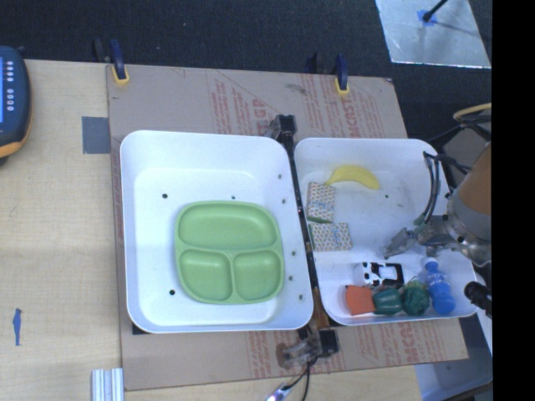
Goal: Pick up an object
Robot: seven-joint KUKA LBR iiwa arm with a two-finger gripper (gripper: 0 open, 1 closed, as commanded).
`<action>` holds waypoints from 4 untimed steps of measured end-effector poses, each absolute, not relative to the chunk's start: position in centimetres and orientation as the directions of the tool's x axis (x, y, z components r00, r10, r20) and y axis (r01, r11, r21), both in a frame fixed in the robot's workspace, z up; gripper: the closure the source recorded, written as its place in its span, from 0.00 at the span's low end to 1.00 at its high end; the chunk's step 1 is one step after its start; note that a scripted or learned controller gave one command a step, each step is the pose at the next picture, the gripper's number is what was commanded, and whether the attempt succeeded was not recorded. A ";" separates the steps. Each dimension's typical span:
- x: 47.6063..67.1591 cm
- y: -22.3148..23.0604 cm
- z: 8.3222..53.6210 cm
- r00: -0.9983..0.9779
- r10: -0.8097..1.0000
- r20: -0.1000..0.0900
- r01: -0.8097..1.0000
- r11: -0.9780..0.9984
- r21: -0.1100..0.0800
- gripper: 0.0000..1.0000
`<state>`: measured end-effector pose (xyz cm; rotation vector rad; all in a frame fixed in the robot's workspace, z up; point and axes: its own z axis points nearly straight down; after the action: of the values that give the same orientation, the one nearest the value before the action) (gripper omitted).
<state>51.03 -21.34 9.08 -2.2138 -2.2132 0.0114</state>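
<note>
The right bin (368, 150) holds a yellow banana (354, 176) at the back and two patterned packets (322, 200) (332, 236) by its left wall. Along its front edge lie a black-and-white item (380, 272), an orange block (359, 300), two green pieces (400, 299) and a blue bottle (437, 289). My gripper (430, 245) hangs over the right side of this bin, just behind the blue bottle and the black-and-white item. It is open, with nothing between its fingers.
The left bin (142, 182) holds a green divided plate (229, 251). A metal clamp (285, 126) sits between the bins at the back. Cables (433, 186) run along the right bin's far right wall. A blue and yellow device (12, 98) lies at the bench's left edge.
</note>
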 end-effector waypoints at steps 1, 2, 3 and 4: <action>55.2 -20.5 9.2 -0.007 1.000 -0.001 1.000 0.007 0.000 0.00; 62.9 -14.5 9.3 -0.013 1.000 0.001 1.000 0.013 0.004 0.00; 65.8 -14.5 9.3 -0.005 1.000 -0.001 1.000 0.005 0.001 0.00; 65.4 -14.6 10.2 -0.010 1.000 0.000 1.000 0.010 -0.014 1.00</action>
<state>65.45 -14.57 10.20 -2.2028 -2.2254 0.0154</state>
